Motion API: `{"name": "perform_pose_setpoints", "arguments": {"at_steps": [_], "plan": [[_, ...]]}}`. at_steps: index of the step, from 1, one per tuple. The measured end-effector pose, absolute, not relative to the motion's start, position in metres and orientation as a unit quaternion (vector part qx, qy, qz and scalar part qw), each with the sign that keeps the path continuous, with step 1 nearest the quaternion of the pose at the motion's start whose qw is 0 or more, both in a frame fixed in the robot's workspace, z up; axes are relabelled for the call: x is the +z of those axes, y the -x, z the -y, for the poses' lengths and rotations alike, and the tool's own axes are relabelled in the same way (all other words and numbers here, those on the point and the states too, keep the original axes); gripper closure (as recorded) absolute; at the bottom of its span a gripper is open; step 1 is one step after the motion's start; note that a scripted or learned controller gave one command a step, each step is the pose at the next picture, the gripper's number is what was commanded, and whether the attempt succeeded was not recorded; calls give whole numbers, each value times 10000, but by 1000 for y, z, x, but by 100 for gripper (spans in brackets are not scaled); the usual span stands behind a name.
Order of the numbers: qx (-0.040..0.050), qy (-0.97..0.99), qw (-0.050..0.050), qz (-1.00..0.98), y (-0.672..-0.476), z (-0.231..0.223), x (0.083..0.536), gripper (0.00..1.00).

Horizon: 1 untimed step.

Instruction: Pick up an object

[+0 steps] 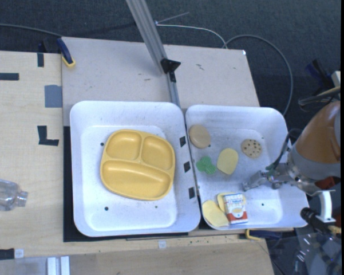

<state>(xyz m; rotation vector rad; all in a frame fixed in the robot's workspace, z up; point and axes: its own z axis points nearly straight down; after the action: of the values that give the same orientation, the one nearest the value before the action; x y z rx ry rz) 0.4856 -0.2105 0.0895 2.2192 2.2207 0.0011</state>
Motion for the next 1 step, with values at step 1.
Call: {"name": "perform_pose_setpoints", "arguments": {"at_steps": [1], "plan": [[4, -7068, 11, -7074, -486, 211, 89, 0]]}}
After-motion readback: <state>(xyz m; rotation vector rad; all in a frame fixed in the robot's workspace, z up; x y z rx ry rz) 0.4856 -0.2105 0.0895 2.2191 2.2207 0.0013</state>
